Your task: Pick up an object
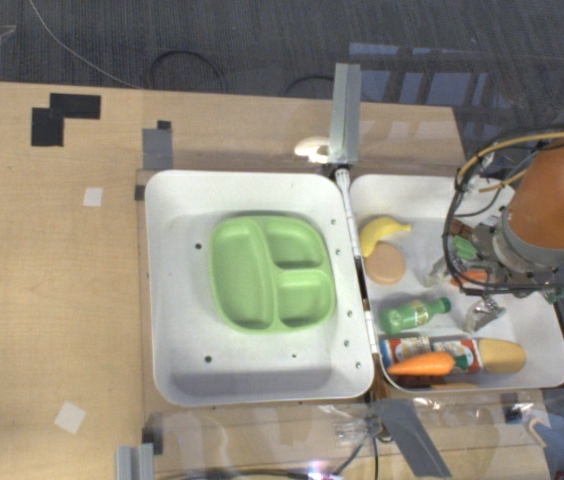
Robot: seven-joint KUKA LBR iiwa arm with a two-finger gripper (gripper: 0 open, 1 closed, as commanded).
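Objects for picking lay in the right bin (558, 360), and we looked at them one by one in the camera view. We saw a yellow banana (382, 232) near the bin's far left corner, and just beside it a round tan disc (385, 263), maybe a cookie; we could not tell if they touched. Nearer to the front lay a small green bottle (410, 315) on its side. Along the front wall lay a long bottle with a red label (432, 349), an orange carrot (422, 366) touching it, and a pale tan loaf-like piece (500, 356) at its right end.

We saw the left bin (177, 268) holding a green plate (270, 273) with three compartments.

We saw the arm (560, 200) reaching in from the right, its orange band above the right bin's right side. The gripper (480, 288) hung low over the bin, to the right of the green bottle. We could not tell its state, because the wrist and cables covered it. No object was seen in it.
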